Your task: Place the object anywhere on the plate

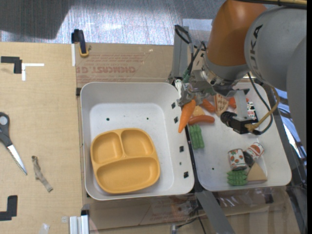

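Observation:
A yellow plate [125,161] with three compartments lies in the left white bin [127,103], toward its front left. My gripper [187,94] hangs over the divider between the two bins, at the back. An orange carrot [185,116] dangles from it, thick end up between the fingers, tip pointing down-left over the left bin's right rim. The gripper is shut on the carrot's top. The carrot is to the right of and behind the plate, apart from it.
The right bin [217,172] holds a green ridged piece [197,137], orange and red food toys [204,115], two small cans [237,159], a green item [237,179] and a tan wedge [257,172]. Scissors [9,141] lie on the bench at left.

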`<state>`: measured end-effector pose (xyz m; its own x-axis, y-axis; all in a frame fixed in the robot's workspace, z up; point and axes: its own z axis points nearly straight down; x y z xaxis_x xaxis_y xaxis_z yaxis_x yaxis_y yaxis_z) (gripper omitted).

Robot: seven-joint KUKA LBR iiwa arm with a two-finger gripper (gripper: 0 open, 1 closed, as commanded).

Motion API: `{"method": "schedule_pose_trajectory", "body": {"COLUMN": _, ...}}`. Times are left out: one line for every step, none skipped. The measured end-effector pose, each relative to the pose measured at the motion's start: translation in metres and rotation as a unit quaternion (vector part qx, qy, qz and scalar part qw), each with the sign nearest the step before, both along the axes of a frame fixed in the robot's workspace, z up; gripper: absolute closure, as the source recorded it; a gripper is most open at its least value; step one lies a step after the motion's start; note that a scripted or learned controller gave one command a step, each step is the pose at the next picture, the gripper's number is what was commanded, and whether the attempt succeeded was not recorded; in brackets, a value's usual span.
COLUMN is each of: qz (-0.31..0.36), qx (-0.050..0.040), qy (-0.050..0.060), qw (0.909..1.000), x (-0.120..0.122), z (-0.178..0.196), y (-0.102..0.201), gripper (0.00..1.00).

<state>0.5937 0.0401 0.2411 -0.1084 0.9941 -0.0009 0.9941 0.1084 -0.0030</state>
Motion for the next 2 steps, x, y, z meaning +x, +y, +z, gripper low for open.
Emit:
{"method": "schedule_pose_trajectory", "body": {"qz": -0.027, "qx": -0.0004, "qy": 0.0, "qw": 0.9996, "x": -0.029, "z": 0.008, "y": 0.073, "gripper": 1.0}}
{"method": "schedule_pose_trajectory", "body": {"qz": -0.016, "qx": -0.001, "qy": 0.001, "qw": 0.9999, "x": -0.045, "z": -0.107, "y": 0.136, "gripper": 1.0}}
